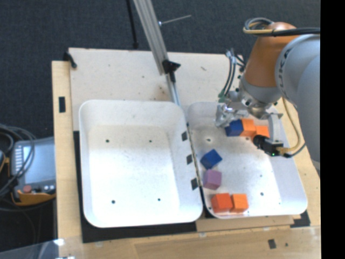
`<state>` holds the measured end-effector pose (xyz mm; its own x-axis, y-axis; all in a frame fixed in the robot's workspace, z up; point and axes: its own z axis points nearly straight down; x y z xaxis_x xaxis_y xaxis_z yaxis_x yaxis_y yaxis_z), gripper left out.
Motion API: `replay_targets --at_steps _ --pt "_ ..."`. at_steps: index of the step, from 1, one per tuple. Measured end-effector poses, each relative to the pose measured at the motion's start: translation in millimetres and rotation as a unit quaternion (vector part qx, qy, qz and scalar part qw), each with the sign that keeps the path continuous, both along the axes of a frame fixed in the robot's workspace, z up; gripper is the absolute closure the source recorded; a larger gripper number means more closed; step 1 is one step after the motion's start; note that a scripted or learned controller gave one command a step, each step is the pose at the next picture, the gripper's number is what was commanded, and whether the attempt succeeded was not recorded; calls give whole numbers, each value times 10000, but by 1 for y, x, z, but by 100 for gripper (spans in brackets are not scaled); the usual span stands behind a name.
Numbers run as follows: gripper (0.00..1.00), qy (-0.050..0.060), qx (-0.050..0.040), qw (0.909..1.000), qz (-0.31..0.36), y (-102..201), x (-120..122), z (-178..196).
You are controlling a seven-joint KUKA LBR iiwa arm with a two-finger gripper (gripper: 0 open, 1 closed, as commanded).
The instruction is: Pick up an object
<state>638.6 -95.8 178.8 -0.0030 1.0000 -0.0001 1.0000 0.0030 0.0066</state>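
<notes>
Camera view looked down at a slant on a pale tabletop (108, 72) carrying two shallow white bins side by side. Left bin (91, 117) sat at centre-left; right bin (285, 190) held all the blocks. Grey arm with its orange band (269, 55) reached in from the right and hung over the far part of the right bin.

Gripper (229, 115) sat low at the bin's far end, metal fingers pointing down. Whether the fingers were apart or together could not be told; wrist and cabling hid the tips.

Blocks counted in the right bin: two blue, one purple, and about four orange.
- Upper blue block (234, 128) lay just beside the gripper, on its near side, touching or nearly touching the fingers; contact not resolvable. It sat roughly square to the bin, no clear long axis.
- Two orange blocks (253, 127) lay in a row directly right of that blue block, under the wrist, the row running left to right.
- Lower blue block (211, 158) lay mid-bin near the left wall, turned corner-on like a diamond, well apart from the gripper.
- Purple block (212, 178) lay just below it, nearly touching.
- Orange pair (229, 202) lay side by side against the near wall, long axis left to right.

A slanted aluminium bar (153, 34) rose from behind the bins.
</notes>
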Motion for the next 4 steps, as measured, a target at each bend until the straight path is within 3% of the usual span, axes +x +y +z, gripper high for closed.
replay_targets --at_steps 1,2,4 --pt "100 -3 -2 10000 5 -1 2 55" --pt "100 13 2 10000 20 -2 3 77" --pt "100 31 10 10000 12 80 -54 88"
